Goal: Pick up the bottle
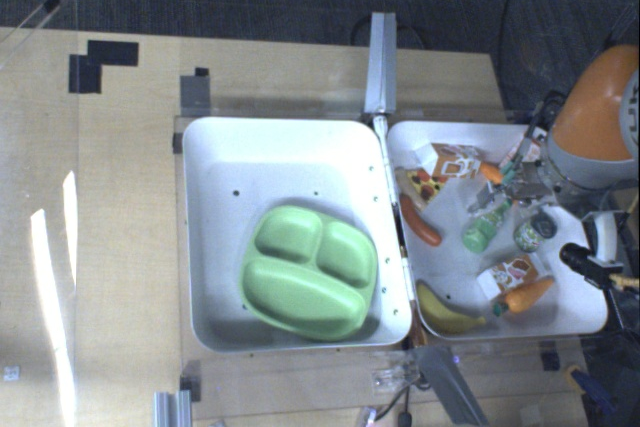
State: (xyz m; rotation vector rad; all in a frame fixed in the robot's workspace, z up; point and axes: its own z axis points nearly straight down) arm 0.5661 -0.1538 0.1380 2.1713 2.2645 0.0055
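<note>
A pale wooden table [120, 245] is seen from above, and on it two shallow white bins are set side by side, touching along a metal divider. The left bin [215, 165] is taken up by a green sectioned tray [310, 272], laid upside down and tilted toward the near right corner. The right bin [585, 310] is crowded with small things.

The arm [597, 120] is brought in from the right, its orange band and grey wrist hanging over the far right corner of the right bin. Its tool [520, 177] is pointed down and leftward into the bin, just above the bottle. How far the tool is parted cannot be told, since its tip is lost among dark parts and clutter — nothing is seen gripped in it.

The bottle [483, 230] — small, green and see-through — is found lying on its side near the middle of the right bin, its neck turned up toward the tool. A yellow banana [445, 312] is laid along the near left corner of that bin. A red sausage [420, 223] is placed beside the divider, left of the bottle. A printed carton [452, 162] is seen at the far side, with a colourful packet [420, 185] just beside it. An orange carrot [525, 295] is lying near the front, touching a small printed box [512, 272]. A round can [531, 233] is stood just right of the bottle.
</note>
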